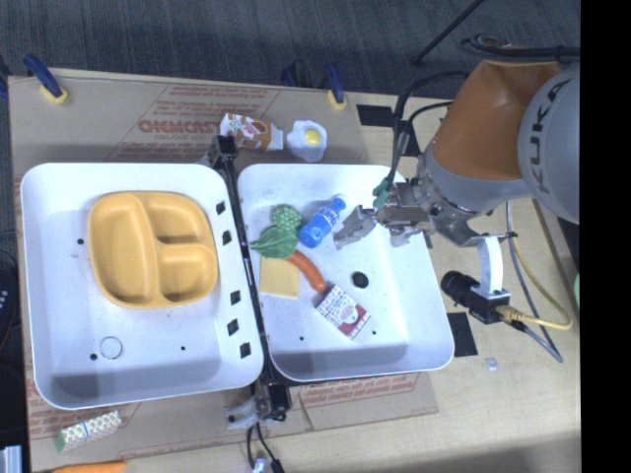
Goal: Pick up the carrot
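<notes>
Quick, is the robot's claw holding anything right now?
Two-finger gripper: open, holding nothing, above the right white bin, apart from the orange carrot with green leaves.

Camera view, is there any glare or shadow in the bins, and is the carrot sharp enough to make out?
Camera view: even overhead light; soft shadows pool at the near ends of the left bin and right bin; no strong glare; the carrot is small and slightly soft but readable, as is the gripper.
</notes>
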